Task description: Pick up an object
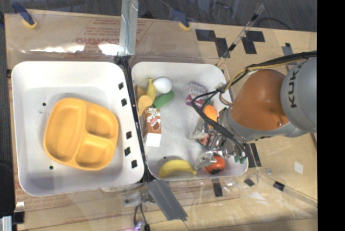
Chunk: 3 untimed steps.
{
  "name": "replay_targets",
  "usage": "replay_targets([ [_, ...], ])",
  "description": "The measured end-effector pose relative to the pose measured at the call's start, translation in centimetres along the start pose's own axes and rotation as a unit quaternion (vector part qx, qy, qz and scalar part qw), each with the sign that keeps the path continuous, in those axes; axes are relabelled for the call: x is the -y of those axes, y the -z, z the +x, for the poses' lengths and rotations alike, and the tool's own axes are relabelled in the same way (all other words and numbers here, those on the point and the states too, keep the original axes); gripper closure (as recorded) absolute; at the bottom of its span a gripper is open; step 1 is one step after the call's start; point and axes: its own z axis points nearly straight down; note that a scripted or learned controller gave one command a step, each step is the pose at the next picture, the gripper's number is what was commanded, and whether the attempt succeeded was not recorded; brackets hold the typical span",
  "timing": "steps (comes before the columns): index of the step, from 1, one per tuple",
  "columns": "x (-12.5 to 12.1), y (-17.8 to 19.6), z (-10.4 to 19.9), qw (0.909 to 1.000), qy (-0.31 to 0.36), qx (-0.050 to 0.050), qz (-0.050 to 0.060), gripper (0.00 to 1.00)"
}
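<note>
Two bins (24, 76), one yellow tray (81, 133)

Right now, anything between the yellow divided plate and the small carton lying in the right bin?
Camera view: the two bins' adjoining white walls lie between the yellow divided plate and the small brown-and-white carton, with bare bin floor on both sides.

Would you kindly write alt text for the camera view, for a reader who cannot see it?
A grey and orange robot arm reaches from the right into the right bin, its tool low among toy foods: a banana, a tomato, a white egg. The left bin holds a yellow divided tray.
</note>
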Motion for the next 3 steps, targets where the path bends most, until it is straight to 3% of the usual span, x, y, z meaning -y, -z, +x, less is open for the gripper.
replay_targets([
  [1, -0.2, 1.1, -0.3, 1.0, 0.004, 0.002, 0.0, 1.0],
  [2, -8.5, 9.9, -9.2, 0.9979, -0.064, 0.003, -0.001, 1.0],
  [3, -9.8, 12.9, -13.1, 0.9817, -0.191, 0.001, 0.0, 1.0],
])
